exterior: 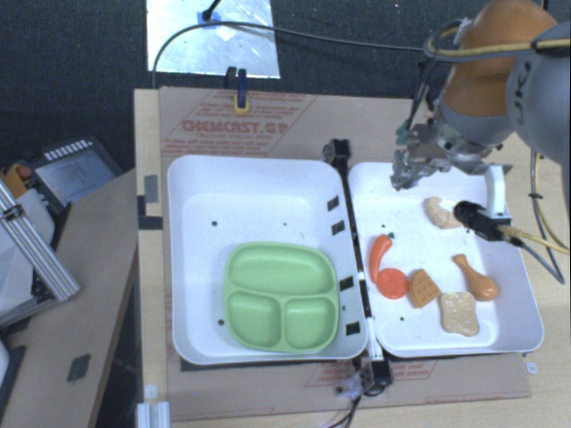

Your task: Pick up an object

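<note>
The arm (500,69) reaches over the right bin (517,328), beside the left bin (187,239) with a green tray (281,297), its gripper (406,175) perhaps empty above toy foods: carrot (382,250), bread slice (459,314), drumstick (475,278).

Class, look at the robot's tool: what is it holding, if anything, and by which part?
Nothing: the tool hangs above the right bin, no item between its tips.

Green divided plate (279,296) in left bin (192,239), foil sheet (214,23) behind
</note>
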`<state>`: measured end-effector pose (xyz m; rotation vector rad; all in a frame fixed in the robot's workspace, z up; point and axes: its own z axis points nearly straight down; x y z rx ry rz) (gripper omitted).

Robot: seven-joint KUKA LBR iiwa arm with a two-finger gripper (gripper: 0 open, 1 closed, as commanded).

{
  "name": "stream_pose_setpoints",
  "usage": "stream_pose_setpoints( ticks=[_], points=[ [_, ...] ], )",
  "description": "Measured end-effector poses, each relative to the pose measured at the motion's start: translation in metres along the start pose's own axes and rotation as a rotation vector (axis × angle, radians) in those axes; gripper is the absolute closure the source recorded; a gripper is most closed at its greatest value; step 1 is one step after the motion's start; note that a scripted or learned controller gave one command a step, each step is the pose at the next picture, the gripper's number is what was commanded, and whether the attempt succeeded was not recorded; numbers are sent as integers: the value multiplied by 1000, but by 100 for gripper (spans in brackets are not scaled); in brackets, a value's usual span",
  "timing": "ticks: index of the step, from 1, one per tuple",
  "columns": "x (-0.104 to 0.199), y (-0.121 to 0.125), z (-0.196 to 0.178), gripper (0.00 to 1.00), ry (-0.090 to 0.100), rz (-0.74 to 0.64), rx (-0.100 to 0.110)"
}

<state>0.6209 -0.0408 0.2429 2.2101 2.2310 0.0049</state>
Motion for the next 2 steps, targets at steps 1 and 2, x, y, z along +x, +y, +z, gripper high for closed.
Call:
stream_pose_setpoints(
  ticks=[1, 2],
  points=[
    [62, 11, 2, 100, 1, -1, 0],
    [115, 16, 16, 100, 0, 0, 1]
  ],
)
